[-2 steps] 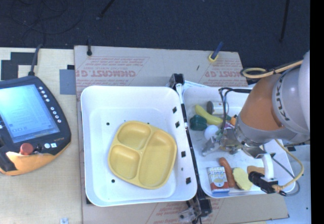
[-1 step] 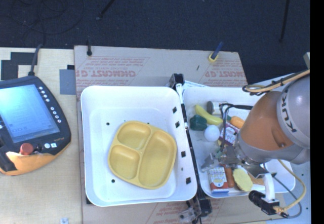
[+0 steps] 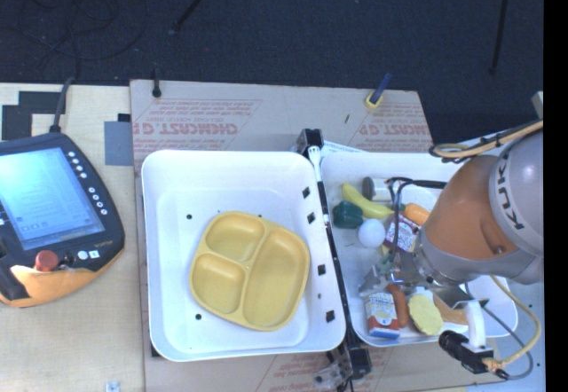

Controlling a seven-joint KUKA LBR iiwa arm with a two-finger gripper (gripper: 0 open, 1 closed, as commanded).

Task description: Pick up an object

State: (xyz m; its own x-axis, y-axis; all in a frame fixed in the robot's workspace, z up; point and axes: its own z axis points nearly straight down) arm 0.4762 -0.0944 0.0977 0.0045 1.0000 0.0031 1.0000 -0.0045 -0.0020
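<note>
Arm (image 3: 484,213) covers right half of right bin (image 3: 342,293); gripper (image 3: 395,270) buried among small items, fingers unreadable. Teach pendant (image 3: 49,213) cut off by left edge.

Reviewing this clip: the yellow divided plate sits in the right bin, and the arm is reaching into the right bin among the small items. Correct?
Not quite. The camera view shows the yellow divided plate in the left bin, not the right one. The rest holds: the arm is reaching into the right bin among the small items.
</note>
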